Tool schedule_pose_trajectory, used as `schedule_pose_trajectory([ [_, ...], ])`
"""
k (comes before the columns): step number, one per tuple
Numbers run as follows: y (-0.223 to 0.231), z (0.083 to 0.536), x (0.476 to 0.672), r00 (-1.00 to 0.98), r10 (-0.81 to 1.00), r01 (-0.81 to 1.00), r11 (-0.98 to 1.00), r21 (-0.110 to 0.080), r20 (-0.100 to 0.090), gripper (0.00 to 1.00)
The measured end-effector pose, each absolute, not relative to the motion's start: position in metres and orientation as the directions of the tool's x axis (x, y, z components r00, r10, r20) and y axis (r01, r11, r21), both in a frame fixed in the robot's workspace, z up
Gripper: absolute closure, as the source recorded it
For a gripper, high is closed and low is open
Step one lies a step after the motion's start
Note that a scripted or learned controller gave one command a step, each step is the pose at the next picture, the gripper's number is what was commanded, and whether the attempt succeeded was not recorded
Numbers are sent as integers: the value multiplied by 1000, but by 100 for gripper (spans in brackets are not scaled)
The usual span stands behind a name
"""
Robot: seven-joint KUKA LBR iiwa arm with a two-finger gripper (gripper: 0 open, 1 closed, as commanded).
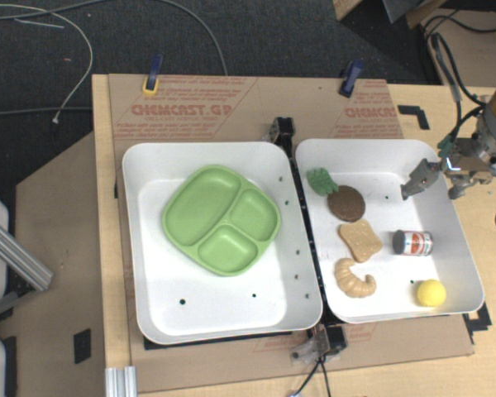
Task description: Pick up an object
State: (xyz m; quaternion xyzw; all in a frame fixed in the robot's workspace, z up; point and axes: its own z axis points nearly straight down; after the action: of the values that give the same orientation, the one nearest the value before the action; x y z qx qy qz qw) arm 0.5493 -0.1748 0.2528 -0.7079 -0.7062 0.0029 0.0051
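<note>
Hovering over the right bin's [380,160] far right corner, the gripper [436,180] had its fingers spread wide with nothing between them. Below it lay a can [412,242], lemon [431,293], cookie [346,203], toast [360,241] and croissant [355,277]. A green plate [221,219] sat in the left bin [149,246].

A grey metal two-finger gripper [436,184] with dark, angular fingers [415,182]; black cables trail above its wrist.
</note>
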Motion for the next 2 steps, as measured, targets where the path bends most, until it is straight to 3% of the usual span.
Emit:
schedule_pose_trajectory([
  [1,-175,258,551,0,1000,1000,0,-1,1,0],
  [2,-169,211,559,-1,1000,1000,1,-3,2,0],
])
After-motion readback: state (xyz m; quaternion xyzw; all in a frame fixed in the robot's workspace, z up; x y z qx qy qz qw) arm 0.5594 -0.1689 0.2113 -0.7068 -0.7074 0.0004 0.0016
